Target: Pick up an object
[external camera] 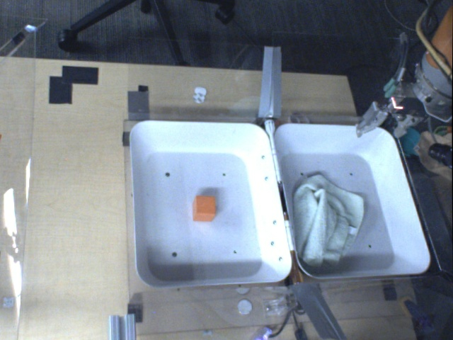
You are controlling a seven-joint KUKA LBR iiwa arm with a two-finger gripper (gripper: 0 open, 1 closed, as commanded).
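A small orange cube (204, 208) lies near the middle of the left bin (152, 261). A crumpled white cloth (327, 217) lies in the right bin (403, 257), toward its left side. My gripper (386, 121) hangs over the far right corner of the right bin, well apart from both the cloth and the cube. It is open with nothing between its fingers. The arm's wrist (437, 83) rises behind it at the view's right edge.
A grey metal bar (270, 83) stands behind the seam between the two bins. Black tape marks (69, 82) lie on the wooden bench at the far left. An office chair base (152, 6) stands on the dark floor beyond the bench.
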